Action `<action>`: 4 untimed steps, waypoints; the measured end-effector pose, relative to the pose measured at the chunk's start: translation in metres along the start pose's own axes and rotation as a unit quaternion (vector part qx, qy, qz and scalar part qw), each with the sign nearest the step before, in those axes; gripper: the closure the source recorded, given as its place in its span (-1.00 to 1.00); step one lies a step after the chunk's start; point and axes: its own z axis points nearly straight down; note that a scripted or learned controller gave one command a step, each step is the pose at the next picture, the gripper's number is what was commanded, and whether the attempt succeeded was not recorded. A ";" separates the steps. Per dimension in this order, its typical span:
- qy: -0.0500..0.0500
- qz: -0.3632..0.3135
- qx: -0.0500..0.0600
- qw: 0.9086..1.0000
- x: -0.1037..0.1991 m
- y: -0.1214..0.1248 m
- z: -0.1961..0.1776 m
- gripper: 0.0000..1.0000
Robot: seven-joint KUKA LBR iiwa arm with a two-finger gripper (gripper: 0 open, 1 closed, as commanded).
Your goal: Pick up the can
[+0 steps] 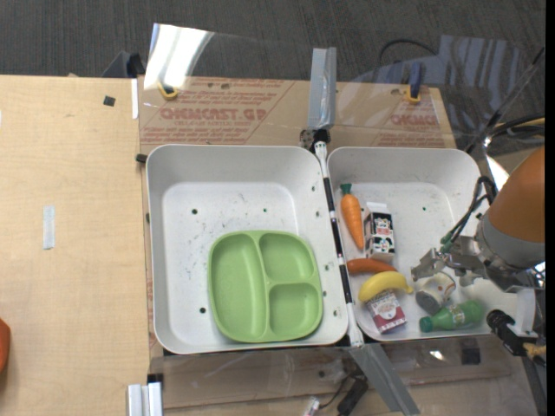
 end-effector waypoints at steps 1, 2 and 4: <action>0.000 -0.164 0.000 0.987 -0.001 0.000 0.010 -1.00; 0.000 -0.434 -0.001 0.901 -0.008 0.002 0.010 -1.00; 0.000 -0.394 -0.001 0.919 -0.052 0.015 0.010 -1.00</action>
